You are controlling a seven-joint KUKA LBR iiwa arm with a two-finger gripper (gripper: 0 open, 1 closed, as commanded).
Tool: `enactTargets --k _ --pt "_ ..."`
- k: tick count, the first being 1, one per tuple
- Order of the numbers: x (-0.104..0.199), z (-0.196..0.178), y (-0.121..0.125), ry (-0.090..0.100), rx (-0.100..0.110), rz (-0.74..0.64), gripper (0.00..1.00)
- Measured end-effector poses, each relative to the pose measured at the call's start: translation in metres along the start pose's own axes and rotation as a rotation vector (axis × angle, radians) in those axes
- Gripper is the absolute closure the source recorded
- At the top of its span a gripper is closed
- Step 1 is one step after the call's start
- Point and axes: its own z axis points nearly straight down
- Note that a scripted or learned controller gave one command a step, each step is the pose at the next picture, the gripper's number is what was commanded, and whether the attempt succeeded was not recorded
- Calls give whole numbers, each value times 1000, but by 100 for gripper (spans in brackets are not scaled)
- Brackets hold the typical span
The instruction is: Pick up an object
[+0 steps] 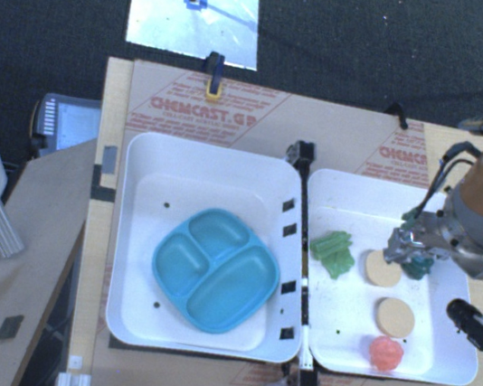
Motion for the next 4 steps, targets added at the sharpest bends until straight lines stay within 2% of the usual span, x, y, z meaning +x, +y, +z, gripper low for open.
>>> enactTargets --k 1,2,4 --pt "0 0 1 1 6 1 100" --pt "42 10 27 3 6 -4 100" --pt "157 14 82 5 6 -5 100"
